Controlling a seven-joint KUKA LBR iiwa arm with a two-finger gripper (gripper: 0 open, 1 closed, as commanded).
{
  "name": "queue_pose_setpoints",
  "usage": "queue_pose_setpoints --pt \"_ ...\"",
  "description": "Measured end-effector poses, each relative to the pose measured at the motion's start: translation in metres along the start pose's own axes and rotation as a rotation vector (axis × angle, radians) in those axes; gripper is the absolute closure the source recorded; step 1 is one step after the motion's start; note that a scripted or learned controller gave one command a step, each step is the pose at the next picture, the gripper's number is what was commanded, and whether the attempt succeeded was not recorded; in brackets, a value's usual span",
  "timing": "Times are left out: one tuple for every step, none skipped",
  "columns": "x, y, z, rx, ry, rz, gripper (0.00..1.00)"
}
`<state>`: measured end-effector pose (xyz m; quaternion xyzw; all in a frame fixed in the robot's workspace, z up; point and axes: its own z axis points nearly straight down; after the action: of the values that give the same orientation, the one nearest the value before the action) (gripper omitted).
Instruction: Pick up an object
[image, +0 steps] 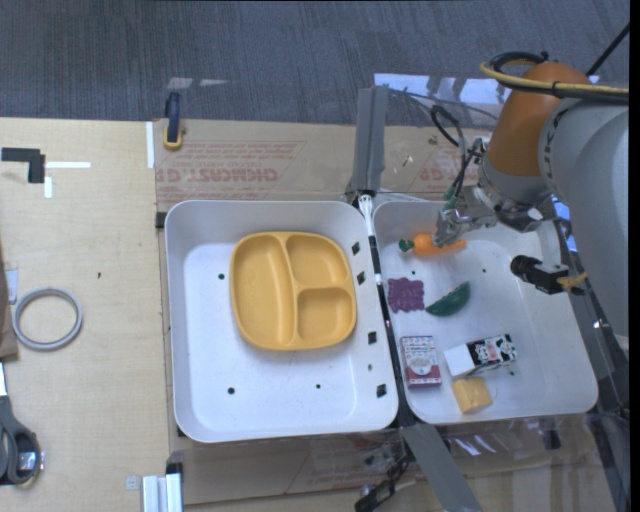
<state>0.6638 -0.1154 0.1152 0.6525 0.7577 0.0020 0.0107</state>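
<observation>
Hovering in the right bin (560, 400), the jaws (452, 228) touch the orange carrot (437, 245); their spread is unclear.

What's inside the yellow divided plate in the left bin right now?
The yellow three-compartment plastic plate shows bare yellow floor in all three compartments. The white left bin floor directly beneath it is covered.
</observation>
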Motion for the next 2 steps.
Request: queue_pose_setpoints --pt "-0.002 0.0031 0.0047 -0.009 0.003 0.031 1.0" --pt "-0.0028 0.0 0.0108 -0.001 0.004 0.034 0.0"
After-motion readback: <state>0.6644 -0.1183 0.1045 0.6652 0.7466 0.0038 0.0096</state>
